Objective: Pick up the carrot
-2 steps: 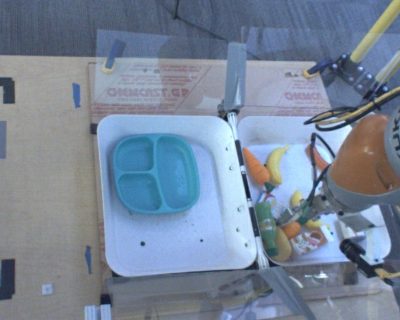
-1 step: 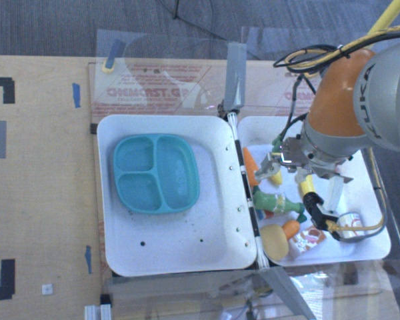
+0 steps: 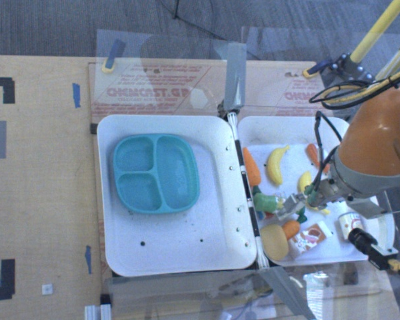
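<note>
Bench surface, tan with tape marks, carries two white bins side by side; nearest me in the right bin [image 3: 383, 235] lie a tan round item [image 3: 275, 243] and a small carton [image 3: 307, 239]. Just above them my gripper [image 3: 295, 204] hangs low over the clutter; I cannot tell its state. Farther back, the carrot [image 3: 252, 167] lies against the bin's left wall, apart from the gripper, beside a banana [image 3: 276, 164], while the teal divided plate [image 3: 156, 173] occupies the left bin [image 3: 120, 245].
</note>
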Tool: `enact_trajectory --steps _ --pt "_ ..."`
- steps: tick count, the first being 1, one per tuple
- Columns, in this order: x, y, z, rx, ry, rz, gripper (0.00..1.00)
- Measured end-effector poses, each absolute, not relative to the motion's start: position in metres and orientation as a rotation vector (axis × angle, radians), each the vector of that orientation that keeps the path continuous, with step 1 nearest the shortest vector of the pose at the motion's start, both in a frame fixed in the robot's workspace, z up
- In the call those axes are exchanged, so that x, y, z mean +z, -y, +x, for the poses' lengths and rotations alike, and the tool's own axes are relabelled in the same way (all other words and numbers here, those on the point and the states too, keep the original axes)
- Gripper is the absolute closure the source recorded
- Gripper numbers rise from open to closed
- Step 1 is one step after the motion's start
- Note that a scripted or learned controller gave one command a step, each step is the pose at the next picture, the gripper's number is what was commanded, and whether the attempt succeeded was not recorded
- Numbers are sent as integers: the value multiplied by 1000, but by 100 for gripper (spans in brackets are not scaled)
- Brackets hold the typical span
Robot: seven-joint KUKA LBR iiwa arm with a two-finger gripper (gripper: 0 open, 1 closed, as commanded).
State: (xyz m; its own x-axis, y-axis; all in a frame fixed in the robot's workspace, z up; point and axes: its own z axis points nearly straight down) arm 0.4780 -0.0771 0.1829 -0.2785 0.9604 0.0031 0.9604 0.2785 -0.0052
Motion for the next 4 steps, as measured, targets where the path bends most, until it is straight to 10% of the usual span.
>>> enact_trajectory --steps 1,2,4 --pt "88 102 482 -10 2616 -1754 0" --pt "98 106 483 -8 2616 -1768 100" --pt "183 5 479 5 2467 -1940 100"
